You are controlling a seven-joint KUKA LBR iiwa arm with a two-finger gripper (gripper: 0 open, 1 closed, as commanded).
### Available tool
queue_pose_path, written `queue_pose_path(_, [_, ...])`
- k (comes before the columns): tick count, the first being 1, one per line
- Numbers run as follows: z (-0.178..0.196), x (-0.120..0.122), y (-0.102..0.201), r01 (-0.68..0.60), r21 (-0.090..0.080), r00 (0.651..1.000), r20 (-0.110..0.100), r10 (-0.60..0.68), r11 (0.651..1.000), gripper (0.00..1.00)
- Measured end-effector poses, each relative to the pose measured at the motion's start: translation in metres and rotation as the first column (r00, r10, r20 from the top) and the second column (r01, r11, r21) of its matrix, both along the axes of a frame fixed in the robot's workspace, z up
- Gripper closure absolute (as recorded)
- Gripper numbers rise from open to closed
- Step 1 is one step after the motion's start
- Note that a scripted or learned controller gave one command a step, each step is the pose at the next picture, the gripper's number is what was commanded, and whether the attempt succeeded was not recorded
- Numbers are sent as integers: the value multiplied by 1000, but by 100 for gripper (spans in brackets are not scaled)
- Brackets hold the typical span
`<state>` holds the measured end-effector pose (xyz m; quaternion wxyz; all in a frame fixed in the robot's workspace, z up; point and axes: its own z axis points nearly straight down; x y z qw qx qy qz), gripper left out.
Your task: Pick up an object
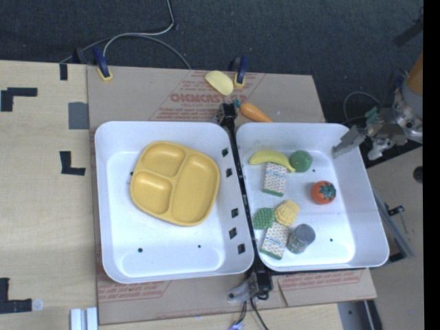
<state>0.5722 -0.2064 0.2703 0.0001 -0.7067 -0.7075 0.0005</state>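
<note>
Seven small things lie in the right bin [357, 205], among them a curved yellow banana [268, 158] near its far wall, long axis running left to right. The gripper [357, 137] hangs over the bin's far right rim, well right of the banana; whether it is spread or closed, I cannot tell.

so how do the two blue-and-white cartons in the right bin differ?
The upper carton lies near the bin's middle beside the banana; the lower carton sits near the front, against the grey can. The upper one stands nearly straight in the view; the lower one is tilted. Both look alike in size and print, and both lie flat in the right bin.
</note>
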Motion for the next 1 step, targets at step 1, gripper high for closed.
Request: queue_pose_path(1, [-183,-3,3,0,0,1000,4,0,1000,0])
